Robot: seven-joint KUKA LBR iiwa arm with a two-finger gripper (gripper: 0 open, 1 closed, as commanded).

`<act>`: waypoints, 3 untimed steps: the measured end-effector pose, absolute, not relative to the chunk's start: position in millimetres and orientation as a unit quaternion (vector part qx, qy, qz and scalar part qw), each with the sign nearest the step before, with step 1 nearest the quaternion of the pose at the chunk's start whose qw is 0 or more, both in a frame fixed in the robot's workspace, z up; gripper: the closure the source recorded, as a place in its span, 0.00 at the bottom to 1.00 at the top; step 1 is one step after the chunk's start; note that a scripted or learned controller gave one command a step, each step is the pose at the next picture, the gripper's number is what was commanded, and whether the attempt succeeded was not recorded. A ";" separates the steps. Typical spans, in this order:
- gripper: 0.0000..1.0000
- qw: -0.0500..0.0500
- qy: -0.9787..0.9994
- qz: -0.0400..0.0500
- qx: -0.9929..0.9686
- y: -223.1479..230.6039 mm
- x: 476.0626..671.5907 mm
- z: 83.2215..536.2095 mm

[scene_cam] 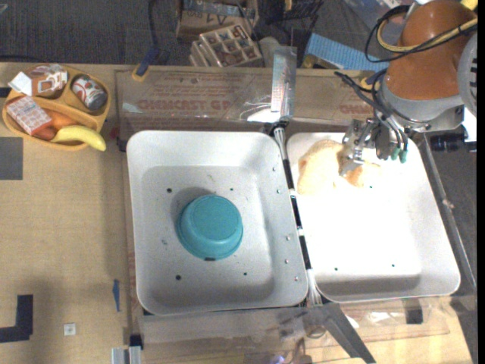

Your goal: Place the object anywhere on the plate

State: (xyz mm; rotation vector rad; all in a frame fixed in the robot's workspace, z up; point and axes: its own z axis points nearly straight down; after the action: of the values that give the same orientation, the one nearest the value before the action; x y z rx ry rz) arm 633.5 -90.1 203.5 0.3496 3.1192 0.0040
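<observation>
A round teal plate (pixel 211 226) lies in the middle of the left bin (pixel 151 165). A pale cream, soft-looking object (pixel 317 167) rests in the far left corner of the right bin (pixel 394 249), washed out by bright light. My gripper (pixel 355 161) hangs low over the right end of that object, where a small tan patch (pixel 353 177) shows just beneath it. Whether the gripper touches the object is unclear. The grey arm with its orange band (pixel 428 51) comes in from the upper right.
A divider wall (pixel 292 196) separates the two bins. A yellow tray of toy food (pixel 53 108) sits on the bench at the far left. Cardboard (pixel 197 101) and clutter lie behind the bins.
</observation>
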 end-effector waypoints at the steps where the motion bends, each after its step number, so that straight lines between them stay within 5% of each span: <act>1: 1.00 0.004 0.993 0.001 0.114 -92.0 635.1 226.4; 3: 1.00 0.002 1.000 0.001 0.000 -3.5 583.4 242.9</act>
State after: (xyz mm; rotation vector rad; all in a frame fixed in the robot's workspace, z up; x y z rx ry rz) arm 583.4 -3.5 242.9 -0.0013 3.1386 0.0022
